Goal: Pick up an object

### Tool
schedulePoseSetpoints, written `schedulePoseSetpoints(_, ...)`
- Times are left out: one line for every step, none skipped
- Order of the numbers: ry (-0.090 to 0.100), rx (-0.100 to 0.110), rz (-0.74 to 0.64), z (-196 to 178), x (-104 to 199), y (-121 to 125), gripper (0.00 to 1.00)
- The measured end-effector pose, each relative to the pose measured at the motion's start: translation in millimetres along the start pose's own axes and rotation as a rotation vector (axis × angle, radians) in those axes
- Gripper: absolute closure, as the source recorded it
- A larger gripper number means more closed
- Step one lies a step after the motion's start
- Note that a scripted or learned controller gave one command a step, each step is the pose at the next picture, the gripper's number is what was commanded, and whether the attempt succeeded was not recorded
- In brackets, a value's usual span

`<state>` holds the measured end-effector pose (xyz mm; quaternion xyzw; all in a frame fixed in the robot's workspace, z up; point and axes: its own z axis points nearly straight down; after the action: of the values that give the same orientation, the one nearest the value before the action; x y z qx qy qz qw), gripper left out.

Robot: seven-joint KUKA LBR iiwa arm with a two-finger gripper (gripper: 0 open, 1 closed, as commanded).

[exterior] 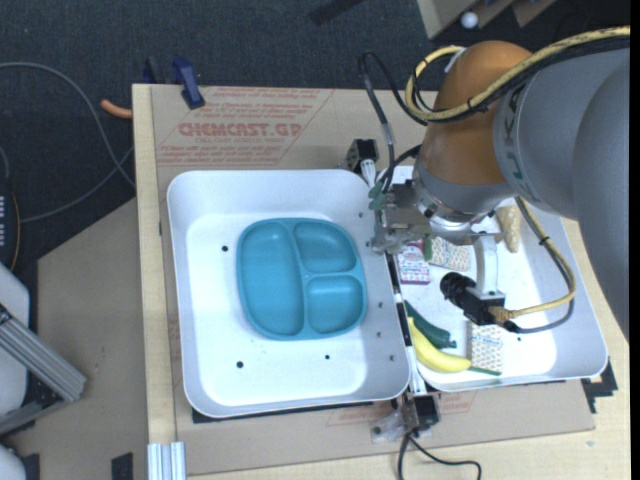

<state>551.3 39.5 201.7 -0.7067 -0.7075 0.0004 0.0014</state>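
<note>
My gripper (404,234) hangs under the grey wrist and orange band, low over the left part of the right bin (572,320). It is just above a small pink and white packet (412,268). A checkered packet (451,256) lies beside that one, partly under the arm. Toward the bin's front lie a yellow banana (440,357), a green piece (432,329) touching it, and another checkered packet (486,346). The arm hides much of this bin's back half.
The left bin (200,268) holds a blue divided plate (299,275). A cream-coloured object (511,225) lies at the right bin's far side. Black and yellow cables (520,311) loop from the arm over the right bin. Cardboard (240,128) lies under both bins.
</note>
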Motion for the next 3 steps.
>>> schedulePoseSetpoints(-0.001, 0.000, 0.000, 0, 0, 0, 0.00)
schedulePoseSetpoints(-0.002, -0.001, 0.002, 17, -76, 13, 0.00)
schedulePoseSetpoints(-0.003, -0.004, 0.001, 16, -114, 83, 0.00)
